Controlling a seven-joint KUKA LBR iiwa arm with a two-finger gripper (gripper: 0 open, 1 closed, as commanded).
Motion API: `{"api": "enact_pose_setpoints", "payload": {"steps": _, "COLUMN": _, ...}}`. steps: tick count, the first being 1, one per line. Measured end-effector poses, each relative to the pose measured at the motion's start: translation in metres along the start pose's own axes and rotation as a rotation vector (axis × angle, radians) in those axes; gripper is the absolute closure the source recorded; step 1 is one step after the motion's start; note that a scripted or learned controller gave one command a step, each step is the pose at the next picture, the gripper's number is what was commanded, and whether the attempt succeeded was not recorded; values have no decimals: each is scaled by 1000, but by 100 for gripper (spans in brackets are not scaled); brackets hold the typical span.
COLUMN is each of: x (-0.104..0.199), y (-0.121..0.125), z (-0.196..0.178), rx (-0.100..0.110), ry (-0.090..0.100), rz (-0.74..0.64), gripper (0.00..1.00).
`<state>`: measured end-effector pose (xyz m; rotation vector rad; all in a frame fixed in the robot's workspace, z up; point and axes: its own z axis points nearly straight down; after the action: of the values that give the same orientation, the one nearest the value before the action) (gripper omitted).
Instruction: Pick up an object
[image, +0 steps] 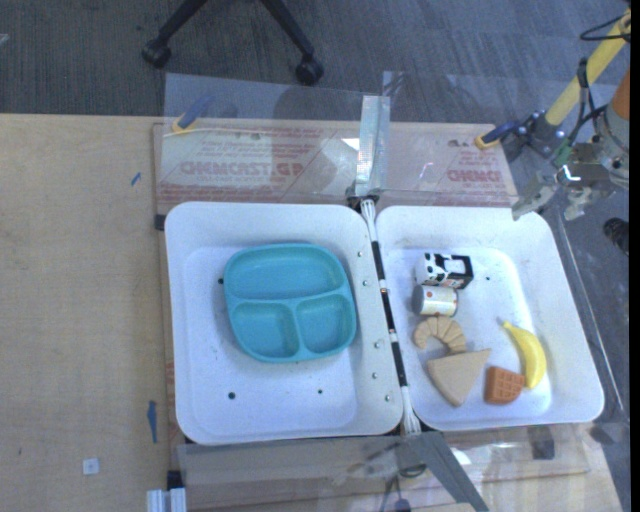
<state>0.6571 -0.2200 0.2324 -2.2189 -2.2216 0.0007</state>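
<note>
Hand (578, 185) at far right, grip unclear; wooden bench (70, 300); grey carpet (450, 50) beyond.

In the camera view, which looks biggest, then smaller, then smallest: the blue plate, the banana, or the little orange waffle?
1. blue plate
2. banana
3. orange waffle
</note>
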Motion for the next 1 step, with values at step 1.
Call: {"api": "enact_pose_setpoints", "payload": {"steps": 1, "x": 2, "y": -70, "z": 117, "rx": 3, "ry": 8, "rz": -5, "gripper": 0}}
